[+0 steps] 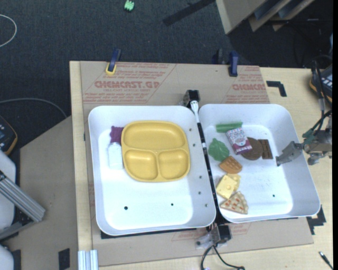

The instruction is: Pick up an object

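Pizza slice (235, 203) in right bin (296, 203); hand (288, 154) at its rim, grip state unclear.

Brown paper-faced board (158, 79) over the bench, red "CHEMCAST" print along the far edge. Clamped at that edge: yellow clamp (111, 66) toward the left, blue clamp (233, 63) toward the right. Two white bins touching side by side on it: left bin (153, 203), right bin (264, 190). Black bracket (192, 97) at the far end of their seam. Dark carpet (53, 42) beyond, small green bit (129, 6) lying on it. Aluminium extrusion (21, 198) off the left side.
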Robot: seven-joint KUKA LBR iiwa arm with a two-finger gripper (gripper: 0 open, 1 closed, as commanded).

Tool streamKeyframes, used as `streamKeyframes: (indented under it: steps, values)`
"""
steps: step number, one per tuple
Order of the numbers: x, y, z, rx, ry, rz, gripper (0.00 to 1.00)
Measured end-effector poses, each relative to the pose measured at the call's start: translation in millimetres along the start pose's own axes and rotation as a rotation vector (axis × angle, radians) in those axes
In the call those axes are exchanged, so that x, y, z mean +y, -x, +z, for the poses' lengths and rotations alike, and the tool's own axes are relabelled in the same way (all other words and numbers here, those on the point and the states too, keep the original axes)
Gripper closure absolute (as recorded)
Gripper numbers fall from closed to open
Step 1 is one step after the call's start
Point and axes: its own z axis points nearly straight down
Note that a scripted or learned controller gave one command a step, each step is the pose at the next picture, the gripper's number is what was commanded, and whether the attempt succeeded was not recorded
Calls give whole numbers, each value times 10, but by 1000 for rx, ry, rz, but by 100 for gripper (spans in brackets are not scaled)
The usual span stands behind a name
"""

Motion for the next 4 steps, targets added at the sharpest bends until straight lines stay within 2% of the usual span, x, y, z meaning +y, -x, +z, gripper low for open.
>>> streamKeyframes:
  steps: [1, 2, 4]
  values:
    - [25, -4, -64, -3, 13, -4, 0]
    - [60, 32, 558, 0, 5, -3, 0]
    - [44, 53, 1688, 0, 7, -3, 0]
